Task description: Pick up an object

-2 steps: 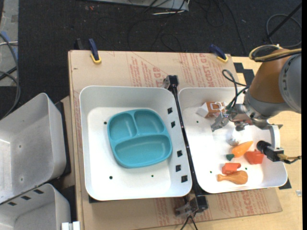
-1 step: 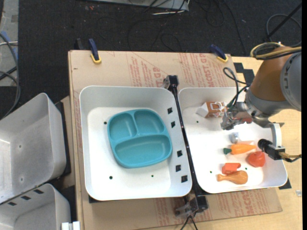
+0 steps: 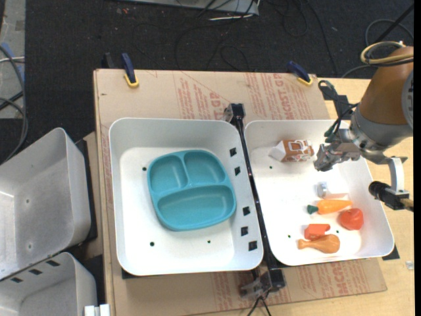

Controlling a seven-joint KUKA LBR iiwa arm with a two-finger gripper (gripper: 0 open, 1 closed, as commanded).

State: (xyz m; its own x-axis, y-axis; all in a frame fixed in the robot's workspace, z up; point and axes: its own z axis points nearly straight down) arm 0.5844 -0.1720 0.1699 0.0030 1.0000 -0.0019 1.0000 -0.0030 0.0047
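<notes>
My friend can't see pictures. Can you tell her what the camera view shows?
A robot arm reaches from the right, its gripper over the right bin near a small carton. Toy food lies lower in that bin: a carrot, a tomato and a drumstick. The left bin holds a blue plate.

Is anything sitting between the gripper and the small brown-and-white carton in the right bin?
Nothing visible does. The gripper is over the right bin just right of the carton, with bare bin floor between them. The toy carrot, tomato and drumstick lie nearer the camera, off that line.
</notes>
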